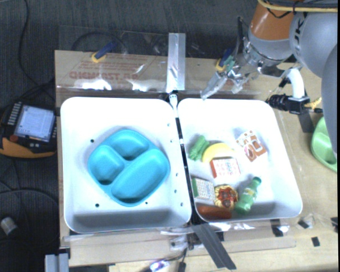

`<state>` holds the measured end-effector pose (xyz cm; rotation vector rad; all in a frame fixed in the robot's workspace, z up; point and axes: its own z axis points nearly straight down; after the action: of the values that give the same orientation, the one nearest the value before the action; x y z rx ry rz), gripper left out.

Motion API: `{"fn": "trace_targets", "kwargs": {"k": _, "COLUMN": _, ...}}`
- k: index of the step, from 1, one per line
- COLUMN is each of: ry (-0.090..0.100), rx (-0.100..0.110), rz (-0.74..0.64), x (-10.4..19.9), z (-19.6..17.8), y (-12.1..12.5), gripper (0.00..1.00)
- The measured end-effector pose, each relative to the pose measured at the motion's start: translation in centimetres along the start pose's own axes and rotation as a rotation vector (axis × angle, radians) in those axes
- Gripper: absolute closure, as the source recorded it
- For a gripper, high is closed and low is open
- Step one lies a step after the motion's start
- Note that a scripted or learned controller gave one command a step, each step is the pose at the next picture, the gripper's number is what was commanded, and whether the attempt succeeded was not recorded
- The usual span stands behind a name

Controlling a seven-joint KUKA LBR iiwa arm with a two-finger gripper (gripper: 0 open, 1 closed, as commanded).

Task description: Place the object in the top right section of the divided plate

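Divided plate [128,166] blue, long axis running upper-left to lower-right, in left bin [73,152]

Blue divided plate [128,166], left bin [73,208]; perhaps bare

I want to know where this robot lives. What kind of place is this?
Probably a robot lab or test bench, not a kitchen. A robot arm reaches over two white bins, one with a blue divided plate, the other with toy food. Cables lie around.
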<state>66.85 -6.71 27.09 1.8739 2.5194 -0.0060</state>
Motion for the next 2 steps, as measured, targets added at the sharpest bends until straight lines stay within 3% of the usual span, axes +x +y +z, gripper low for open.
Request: {"fn": "trace_targets", "kwargs": {"k": 2, "ry": -0.001, "rx": 0.0, "rz": 0.0, "x": -0.03, "z": -0.01, "y": -0.01, "gripper": 0.0}}
